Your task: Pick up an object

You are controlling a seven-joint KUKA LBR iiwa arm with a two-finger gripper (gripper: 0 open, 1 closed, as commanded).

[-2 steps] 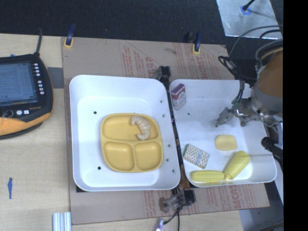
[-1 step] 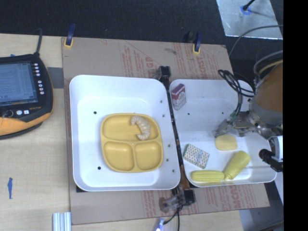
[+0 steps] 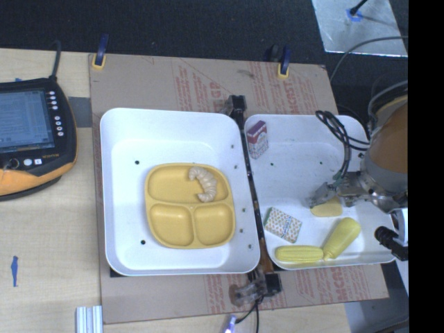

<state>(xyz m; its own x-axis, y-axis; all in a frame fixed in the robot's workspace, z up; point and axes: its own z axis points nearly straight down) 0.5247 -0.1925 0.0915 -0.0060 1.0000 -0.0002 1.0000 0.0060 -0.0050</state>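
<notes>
- Yellow plastic three-part plate point(image 3: 170, 222) in the left white bin point(image 3: 118, 186), with a pale shrimp-shaped toy point(image 3: 205, 183) at its one o'clock, well away from the arm.
- Right white bin point(image 3: 298, 158): small red-and-white carton point(image 3: 257, 139) at eleven o'clock, patterned flat packet point(image 3: 283, 224) and yellow corn cob point(image 3: 299, 254) at six.
- Pincer point(image 3: 326, 198) at four o'clock, low over a small pale-yellow piece point(image 3: 327, 209); whether it is apart or together I cannot tell. The piece lies flat and may slip out or be pushed aside.

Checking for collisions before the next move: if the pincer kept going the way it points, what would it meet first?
The pincer points toward the left bin. Most likely the pale yellow piece at its tip comes first, then the patterned packet, though depth is unclear.
</notes>
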